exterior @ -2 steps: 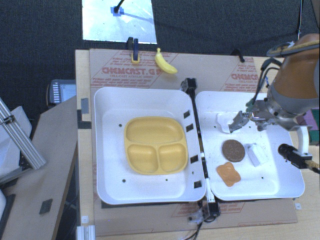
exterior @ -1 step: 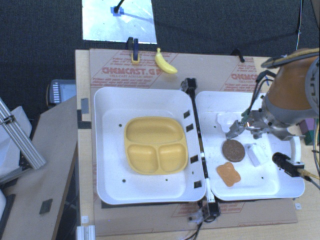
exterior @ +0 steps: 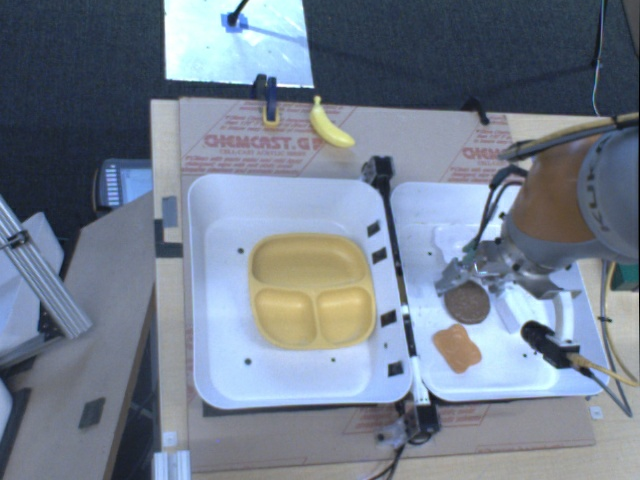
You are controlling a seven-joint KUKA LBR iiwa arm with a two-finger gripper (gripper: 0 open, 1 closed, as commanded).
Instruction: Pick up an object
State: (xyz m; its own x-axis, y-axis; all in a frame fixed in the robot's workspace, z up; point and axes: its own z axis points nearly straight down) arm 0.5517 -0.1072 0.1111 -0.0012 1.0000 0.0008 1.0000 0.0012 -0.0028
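A brown round disc lies in the right bin, near its middle. An orange lumpy piece sits just in front of the disc. My gripper hangs directly over the disc's far edge, low in the bin and very close to it. The arm comes in from the right and covers the right part of this bin.
The left bin holds a yellow divided tray at its middle. A yellow banana lies on the bench behind the bins, beside a black and yellow clamp. A black divider runs between the bins.
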